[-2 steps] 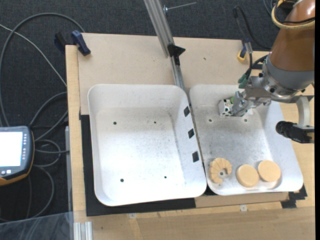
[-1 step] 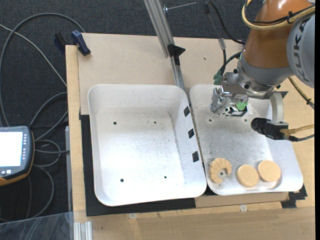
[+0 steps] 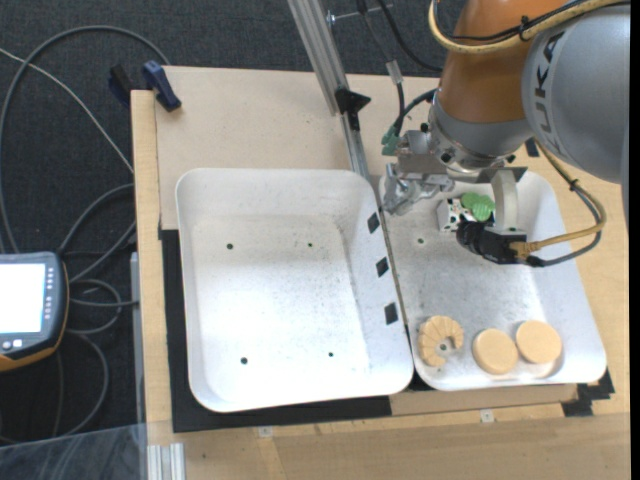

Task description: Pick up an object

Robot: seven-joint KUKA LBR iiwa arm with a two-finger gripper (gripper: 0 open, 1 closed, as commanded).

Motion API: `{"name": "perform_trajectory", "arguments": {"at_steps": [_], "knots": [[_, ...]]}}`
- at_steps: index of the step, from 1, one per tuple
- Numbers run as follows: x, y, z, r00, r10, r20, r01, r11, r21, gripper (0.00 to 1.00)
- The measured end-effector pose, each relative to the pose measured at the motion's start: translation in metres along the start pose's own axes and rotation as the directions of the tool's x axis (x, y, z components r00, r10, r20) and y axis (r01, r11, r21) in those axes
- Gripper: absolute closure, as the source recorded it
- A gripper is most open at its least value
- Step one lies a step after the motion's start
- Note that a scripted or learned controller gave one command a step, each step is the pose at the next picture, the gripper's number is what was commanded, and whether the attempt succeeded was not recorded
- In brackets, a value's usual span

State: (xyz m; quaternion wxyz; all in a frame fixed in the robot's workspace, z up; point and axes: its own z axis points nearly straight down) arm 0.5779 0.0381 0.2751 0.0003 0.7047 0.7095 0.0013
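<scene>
My gripper [image 3: 398, 198] hangs over the far left corner of the right bin [image 3: 450, 288], close to the wall between the two bins. Just to its right, a small green and white object [image 3: 474, 208] lies partly hidden under the wrist. Along the near edge of the right bin lie a ridged tan piece [image 3: 440, 340] and two round tan discs [image 3: 494, 351] [image 3: 538, 342]. Nothing shows between the gripper's tips.
The left bin [image 3: 190, 268] stands beside the right one, with black tabs along the shared wall [image 3: 384, 268]. A metal pole [image 3: 320, 48] slants down behind the bins. A black cable fitting [image 3: 490, 240] hangs off the wrist over the right bin.
</scene>
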Motion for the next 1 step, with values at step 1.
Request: {"name": "perform_trajectory", "arguments": {"at_steps": [1], "knots": [[0.0554,0.0181,0.0076,1.0,0.0,-0.001,0.0,1.0,0.001,1.0]]}}
